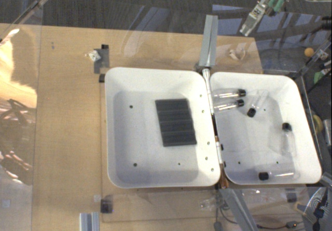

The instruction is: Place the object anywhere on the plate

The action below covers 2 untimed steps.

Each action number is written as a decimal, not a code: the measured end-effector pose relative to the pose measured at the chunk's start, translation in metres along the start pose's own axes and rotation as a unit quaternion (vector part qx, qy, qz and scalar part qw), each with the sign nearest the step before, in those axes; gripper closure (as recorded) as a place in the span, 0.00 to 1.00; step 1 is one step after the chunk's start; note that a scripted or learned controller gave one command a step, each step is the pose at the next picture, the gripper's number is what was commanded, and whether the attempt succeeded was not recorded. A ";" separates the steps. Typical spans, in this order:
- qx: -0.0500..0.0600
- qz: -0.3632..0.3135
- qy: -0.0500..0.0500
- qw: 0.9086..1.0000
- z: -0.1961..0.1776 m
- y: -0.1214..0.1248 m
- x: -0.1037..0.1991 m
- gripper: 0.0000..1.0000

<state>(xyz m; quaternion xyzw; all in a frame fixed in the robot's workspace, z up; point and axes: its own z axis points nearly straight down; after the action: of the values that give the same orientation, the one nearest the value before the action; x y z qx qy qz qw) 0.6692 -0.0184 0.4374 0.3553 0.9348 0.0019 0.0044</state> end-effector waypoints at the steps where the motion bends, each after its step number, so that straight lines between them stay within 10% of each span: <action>1: 0.001 0.238 0.001 0.971 0.016 0.039 0.053 1.00; 2: 0.003 0.478 0.001 0.878 0.002 0.074 0.067 1.00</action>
<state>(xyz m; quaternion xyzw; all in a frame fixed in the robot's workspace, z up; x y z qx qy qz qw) 0.6685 0.0812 0.4354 0.7588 0.6514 0.0013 0.0011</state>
